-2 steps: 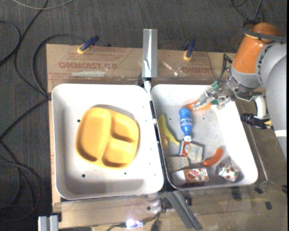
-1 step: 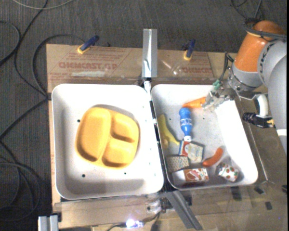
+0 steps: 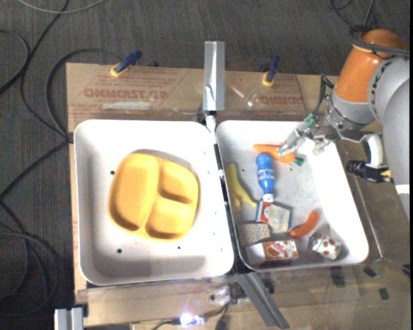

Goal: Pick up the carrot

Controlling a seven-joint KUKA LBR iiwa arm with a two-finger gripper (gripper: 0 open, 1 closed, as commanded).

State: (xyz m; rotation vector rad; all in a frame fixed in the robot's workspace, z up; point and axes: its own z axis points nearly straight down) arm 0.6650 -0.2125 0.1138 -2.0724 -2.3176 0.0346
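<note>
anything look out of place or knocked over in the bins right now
Nothing looks spilled or damaged. The right bin is simply cluttered: the blue bottle lies on its side, and small packets sit jumbled at its near end beside a banana. The yellow tray sits askew in the left bin. The tool is at the carrot.

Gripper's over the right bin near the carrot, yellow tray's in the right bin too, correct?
Not quite. The camera view shows the yellow tray in the left bin. The gripper is over the right bin, by the carrot.
</note>
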